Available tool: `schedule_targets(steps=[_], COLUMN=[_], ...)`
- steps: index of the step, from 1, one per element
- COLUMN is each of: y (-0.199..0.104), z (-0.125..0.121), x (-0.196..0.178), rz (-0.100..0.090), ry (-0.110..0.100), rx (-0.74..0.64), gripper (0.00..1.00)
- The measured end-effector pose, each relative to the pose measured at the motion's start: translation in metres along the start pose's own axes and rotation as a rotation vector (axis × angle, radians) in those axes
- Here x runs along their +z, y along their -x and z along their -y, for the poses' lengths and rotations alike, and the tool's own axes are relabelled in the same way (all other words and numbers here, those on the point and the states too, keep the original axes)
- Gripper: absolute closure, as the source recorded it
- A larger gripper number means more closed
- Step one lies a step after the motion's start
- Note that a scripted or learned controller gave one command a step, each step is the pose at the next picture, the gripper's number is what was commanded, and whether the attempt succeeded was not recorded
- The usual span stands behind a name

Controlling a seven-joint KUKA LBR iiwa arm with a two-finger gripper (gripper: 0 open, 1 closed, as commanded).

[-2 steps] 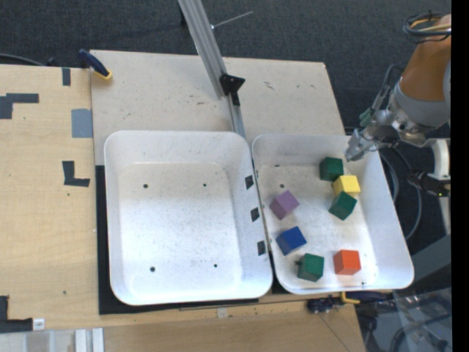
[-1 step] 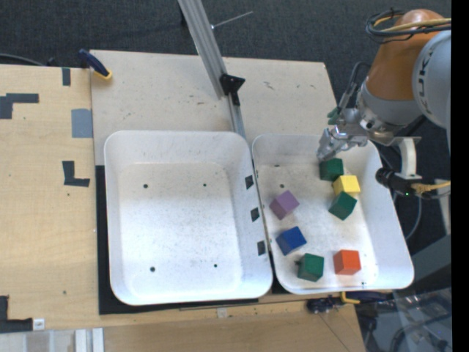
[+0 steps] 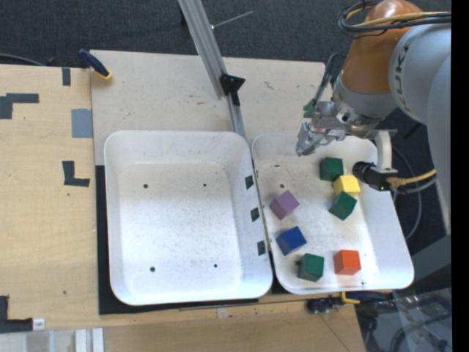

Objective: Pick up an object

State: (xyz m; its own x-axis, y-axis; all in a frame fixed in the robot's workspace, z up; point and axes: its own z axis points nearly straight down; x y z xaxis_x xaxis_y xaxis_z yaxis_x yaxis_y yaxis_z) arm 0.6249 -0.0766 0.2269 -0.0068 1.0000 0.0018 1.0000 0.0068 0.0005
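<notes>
Presently: end effector (image 3: 309,142) hangs over the right bin's (image 3: 388,229) far-left corner, just inside the rim; whether it is open or closed cannot be told. Nearest, right of it: dark green cube (image 3: 331,169), yellow cube (image 3: 346,185) touching it, green cube (image 3: 342,206). Nearer the camera: purple cube (image 3: 283,204), blue cube (image 3: 291,239), green cube (image 3: 311,267), orange cube (image 3: 347,262). Bare floor between purple and yellow. Left bin (image 3: 179,218) beyond the shared rim.

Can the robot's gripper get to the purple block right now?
Probably yes. The gripper hangs over the right bin, and the purple block sits apart from the other blocks with nothing on top.
</notes>
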Motion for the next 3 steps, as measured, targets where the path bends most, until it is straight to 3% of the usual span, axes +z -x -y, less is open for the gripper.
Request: schedule_targets(steps=[2,3], y=[-0.125,-0.173], z=[-0.001,0.006], x=[0.002,0.007], rz=[0.0,0.001], ry=[-0.003,-0.004], rx=[-0.001,0.001], gripper=[1.0,1.0])
